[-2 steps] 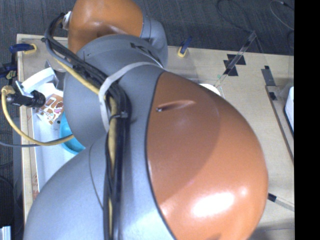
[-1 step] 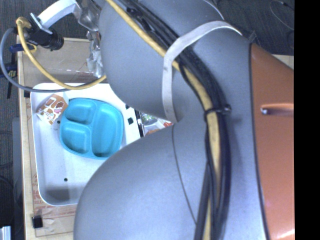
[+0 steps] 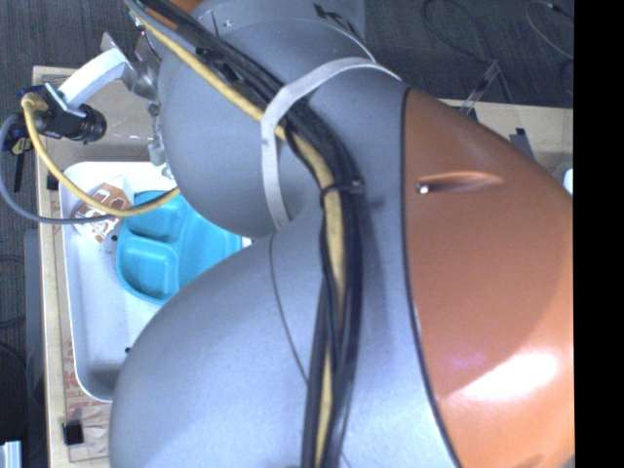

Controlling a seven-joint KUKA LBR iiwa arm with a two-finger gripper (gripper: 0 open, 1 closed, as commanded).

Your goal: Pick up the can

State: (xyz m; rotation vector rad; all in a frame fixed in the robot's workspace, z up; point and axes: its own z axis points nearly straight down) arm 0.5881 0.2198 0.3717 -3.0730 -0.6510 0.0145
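One grey robot arm with an orange band crosses most of the view. Along it run two cables, one yellow and one black, held by one white strap wrapped around the grey casing. One shallow white plastic bin can be counted at the left. In it lies one bright blue moulded plastic tray, with two hollows showing. Beside the tray sits one small brown-and-white printed item, too hidden to identify. Whatever else lies beneath the arm cannot be counted.
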